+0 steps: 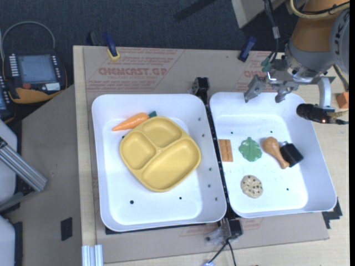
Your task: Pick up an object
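Camera view shows you the pincer (pixel 269 90) spread open, holding nothing, over the right bin's (pixel 316 198) far rim; inside lie a speckled round cookie (pixel 252 186), leafy lettuce (pixel 250 149) and a drumstick (pixel 274 149).

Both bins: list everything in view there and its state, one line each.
gripper: open, holding nothing, above the right bin's far edge
yellow divided plate: upright in the left bin, compartments bare
carrot: lying beside the plate's far rim
cracker: flat, right bin
green leaf: flat, right bin
chicken drumstick: on its side, against a black block
cookie: flat, right bin
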{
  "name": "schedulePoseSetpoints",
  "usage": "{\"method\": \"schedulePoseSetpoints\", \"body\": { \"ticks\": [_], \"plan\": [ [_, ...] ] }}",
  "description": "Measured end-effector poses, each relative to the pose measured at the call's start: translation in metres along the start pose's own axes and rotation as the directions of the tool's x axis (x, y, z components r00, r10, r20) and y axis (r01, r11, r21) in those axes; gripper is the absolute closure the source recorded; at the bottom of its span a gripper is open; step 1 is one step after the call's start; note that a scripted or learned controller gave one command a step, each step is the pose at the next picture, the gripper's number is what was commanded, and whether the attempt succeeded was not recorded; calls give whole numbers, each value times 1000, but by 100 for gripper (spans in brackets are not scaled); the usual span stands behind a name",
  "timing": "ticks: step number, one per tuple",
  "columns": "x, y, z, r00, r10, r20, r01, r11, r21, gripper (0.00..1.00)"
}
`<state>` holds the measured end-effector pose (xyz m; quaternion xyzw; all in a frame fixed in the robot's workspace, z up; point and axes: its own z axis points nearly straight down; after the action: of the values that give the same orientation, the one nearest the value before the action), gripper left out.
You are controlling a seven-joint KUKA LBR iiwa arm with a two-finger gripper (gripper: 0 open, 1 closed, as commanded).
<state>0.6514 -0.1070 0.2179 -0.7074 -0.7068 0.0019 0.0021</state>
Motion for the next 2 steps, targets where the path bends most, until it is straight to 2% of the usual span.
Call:
{"method": "schedulePoseSetpoints", "body": {
  "ticks": [1,2],
  "plan": [
    [5,8,56,1000,-2,0,2,1000,-2,0],
    [10,0,117,1000,-1,-1,1,1000,3,0]
  ]
}}
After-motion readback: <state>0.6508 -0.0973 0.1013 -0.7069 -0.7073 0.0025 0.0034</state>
